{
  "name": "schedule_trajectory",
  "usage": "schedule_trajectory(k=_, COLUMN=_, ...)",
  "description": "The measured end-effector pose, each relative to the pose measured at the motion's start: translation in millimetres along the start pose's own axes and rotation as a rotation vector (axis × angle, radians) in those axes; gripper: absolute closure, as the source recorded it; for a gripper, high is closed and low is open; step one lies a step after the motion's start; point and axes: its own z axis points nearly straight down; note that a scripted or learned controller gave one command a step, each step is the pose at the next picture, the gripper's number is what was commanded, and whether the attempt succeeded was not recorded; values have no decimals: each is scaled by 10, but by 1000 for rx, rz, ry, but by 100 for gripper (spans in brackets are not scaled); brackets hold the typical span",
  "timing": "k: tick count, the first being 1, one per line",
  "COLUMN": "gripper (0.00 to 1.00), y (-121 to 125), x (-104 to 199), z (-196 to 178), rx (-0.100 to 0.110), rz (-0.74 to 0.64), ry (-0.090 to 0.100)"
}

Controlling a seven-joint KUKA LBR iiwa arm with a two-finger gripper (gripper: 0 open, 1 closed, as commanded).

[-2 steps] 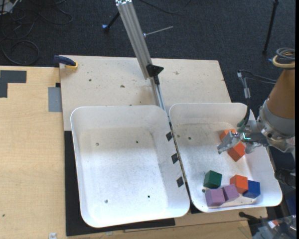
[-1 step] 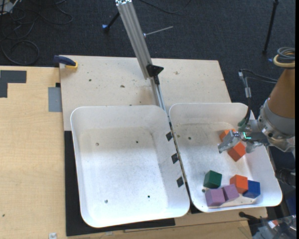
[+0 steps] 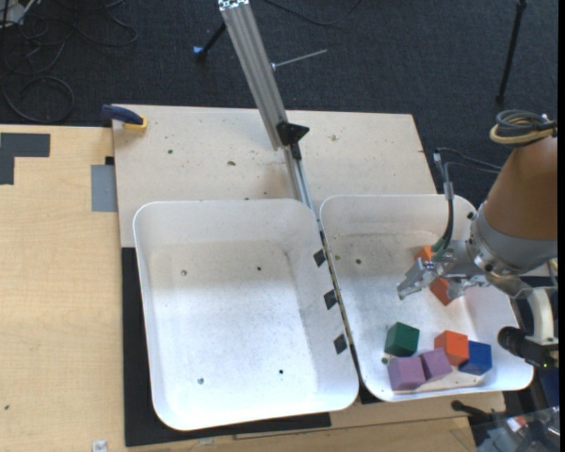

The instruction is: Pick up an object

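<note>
My gripper (image 3: 431,276) hangs low over the right bin (image 3: 377,217), in its right half, with my grey wrist and orange band behind it. A small reddish-orange block (image 3: 442,292) sits right at my fingertips, and another orange bit (image 3: 424,252) shows just above them. From this slant I cannot tell whether the block is between my fingers or only beside them, nor whether they are spread or pressed together.

That block lies just toward the near-right of my fingertips, touching or almost so. It looks roughly cubic and turned a little on its corner, so I judge it has no real long axis to line up with; what matters is squaring my fingers to two opposite faces.

The other candidates are grouped toward the bin's near edge: a green cube (image 3: 402,339), a purple block (image 3: 417,368), an orange cube (image 3: 455,346) and a blue cube (image 3: 476,357), the last three touching. The left bin (image 3: 217,217) lies well apart.
</note>
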Motion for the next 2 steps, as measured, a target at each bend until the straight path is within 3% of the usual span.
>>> schedule_trajectory(k=2, gripper=0, y=-157, x=98, z=1046, rx=2, rz=1, ry=1)
